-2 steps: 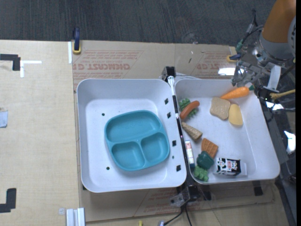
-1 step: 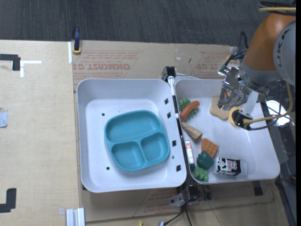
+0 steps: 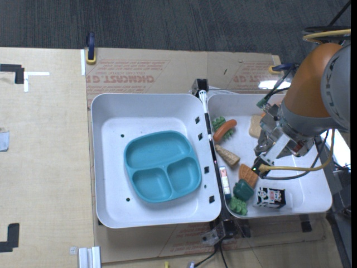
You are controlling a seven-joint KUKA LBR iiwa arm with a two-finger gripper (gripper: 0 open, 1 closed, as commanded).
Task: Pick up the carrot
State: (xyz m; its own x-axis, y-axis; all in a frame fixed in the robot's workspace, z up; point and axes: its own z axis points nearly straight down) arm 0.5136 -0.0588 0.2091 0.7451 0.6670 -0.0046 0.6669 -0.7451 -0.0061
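Note:
The carrot (image 3: pixel 225 130), orange with a green leafy top, lies at the upper left of the right bin (image 3: pixel 312 202), close to the wall shared with the left bin. My gripper (image 3: pixel 262 148) hangs over the middle of the right bin, to the right of the carrot and a little nearer the front, apart from it. Nothing shows between the gripper and the carrot except bare bin floor.
A teal divided plate (image 3: pixel 162 165) sits in the left bin (image 3: pixel 106 149). The right bin also holds a tan wedge (image 3: pixel 227 156), an orange block (image 3: pixel 248 175), a green toy vegetable (image 3: pixel 240 197), a black-and-white carton (image 3: pixel 271 197), a pale bread-like piece (image 3: pixel 255 127) and a white tube (image 3: pixel 224 180).

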